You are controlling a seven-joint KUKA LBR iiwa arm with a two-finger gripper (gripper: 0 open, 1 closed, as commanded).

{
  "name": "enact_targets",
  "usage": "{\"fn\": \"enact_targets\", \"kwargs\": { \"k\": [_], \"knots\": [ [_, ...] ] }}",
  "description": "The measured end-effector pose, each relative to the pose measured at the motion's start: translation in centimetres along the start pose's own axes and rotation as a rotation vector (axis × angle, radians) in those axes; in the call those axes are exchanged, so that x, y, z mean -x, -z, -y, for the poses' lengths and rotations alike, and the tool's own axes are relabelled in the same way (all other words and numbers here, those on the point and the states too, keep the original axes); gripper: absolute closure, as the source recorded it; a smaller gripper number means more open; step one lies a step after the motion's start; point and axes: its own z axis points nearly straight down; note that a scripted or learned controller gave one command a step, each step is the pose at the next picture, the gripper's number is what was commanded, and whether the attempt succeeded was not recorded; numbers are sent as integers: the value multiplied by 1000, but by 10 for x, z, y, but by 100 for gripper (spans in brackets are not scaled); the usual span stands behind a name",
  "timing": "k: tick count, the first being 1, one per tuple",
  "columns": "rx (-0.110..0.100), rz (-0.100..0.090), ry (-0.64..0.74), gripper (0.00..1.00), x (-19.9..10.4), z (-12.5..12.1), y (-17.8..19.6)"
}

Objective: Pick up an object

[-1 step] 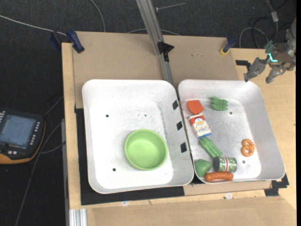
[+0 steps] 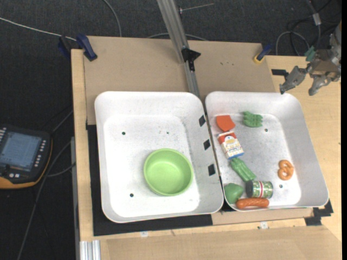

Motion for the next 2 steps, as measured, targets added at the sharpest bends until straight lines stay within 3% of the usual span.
{"fn": "enact_targets", "kwargs": {
  "k": [2],
  "knots": [
    [-4,-1,0,0,0,11,-109]
  ]
}}
